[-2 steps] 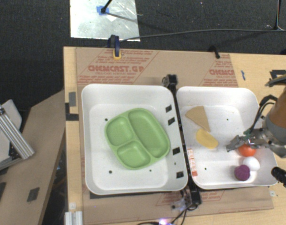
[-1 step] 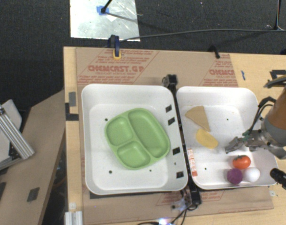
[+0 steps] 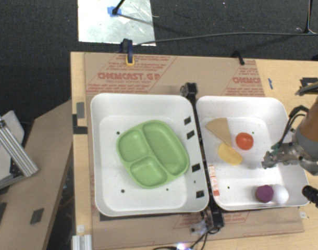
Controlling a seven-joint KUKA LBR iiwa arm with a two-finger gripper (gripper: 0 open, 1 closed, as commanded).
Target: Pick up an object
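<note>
The right bin (image 3: 263, 108) holds a tan wedge (image 3: 218, 127), a red ball (image 3: 244, 140), a yellow piece (image 3: 229, 153), a purple ball (image 3: 264, 193) and a white ball (image 3: 280, 194) touching it. My gripper (image 3: 269, 160) hangs over the right side of this bin, to the right of the red ball and above the purple and white balls. It is small and dark here, and nothing shows between its fingers.
A green divided plate (image 3: 151, 152) lies in the left bin (image 3: 104, 139). Black clips sit along the wall between the bins (image 3: 195, 150). The arm (image 3: 311, 134) comes in over the right bin's right edge.
</note>
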